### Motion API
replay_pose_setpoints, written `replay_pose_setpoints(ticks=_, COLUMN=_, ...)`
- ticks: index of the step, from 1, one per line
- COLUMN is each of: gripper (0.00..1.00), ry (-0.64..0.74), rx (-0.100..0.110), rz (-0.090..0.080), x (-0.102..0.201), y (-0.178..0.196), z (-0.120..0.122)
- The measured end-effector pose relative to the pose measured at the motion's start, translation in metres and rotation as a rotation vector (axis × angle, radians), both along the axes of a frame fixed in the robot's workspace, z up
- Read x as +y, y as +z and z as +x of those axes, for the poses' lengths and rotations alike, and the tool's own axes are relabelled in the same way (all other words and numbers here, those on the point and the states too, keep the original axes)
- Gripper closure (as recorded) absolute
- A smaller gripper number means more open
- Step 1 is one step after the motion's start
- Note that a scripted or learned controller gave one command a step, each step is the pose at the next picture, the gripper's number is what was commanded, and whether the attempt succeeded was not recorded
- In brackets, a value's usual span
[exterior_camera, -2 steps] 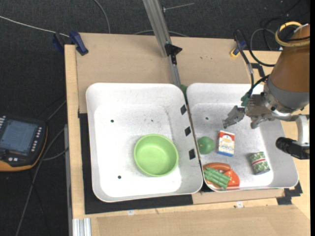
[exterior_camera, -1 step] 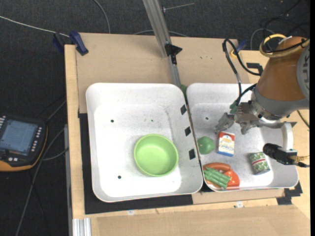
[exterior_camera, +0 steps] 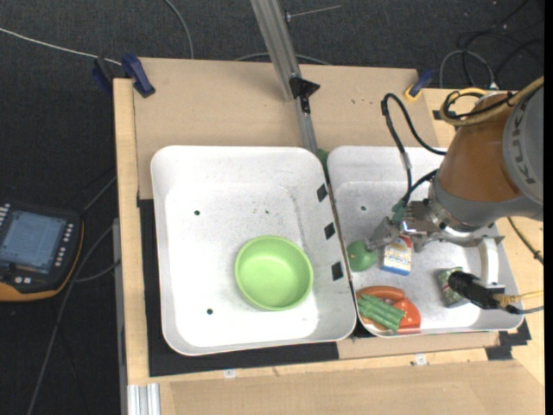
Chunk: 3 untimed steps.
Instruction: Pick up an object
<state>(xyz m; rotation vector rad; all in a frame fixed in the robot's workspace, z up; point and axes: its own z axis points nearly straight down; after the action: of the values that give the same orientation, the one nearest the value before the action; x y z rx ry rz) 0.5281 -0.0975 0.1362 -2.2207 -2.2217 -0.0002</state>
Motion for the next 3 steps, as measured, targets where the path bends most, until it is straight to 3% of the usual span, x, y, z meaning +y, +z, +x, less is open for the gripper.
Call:
replay_pose_setpoints(ticks=1, gripper=0.0, ry=-0.003, rx=-0.008, rz=-0.003, x=-0.002, y=-0.02, z=0.002)
replay_pose_setpoints(ticks=2, gripper=1.0, ry=-0.001, rx=-0.003, rz=-0.001, x=-0.001, y=-0.011, z=0.001)
replay_pose_setpoints(ticks=3, gripper=1.0, ry=0.0, rx=0.0, rz=0.0, x=0.001, y=0.032, z=-0.006)
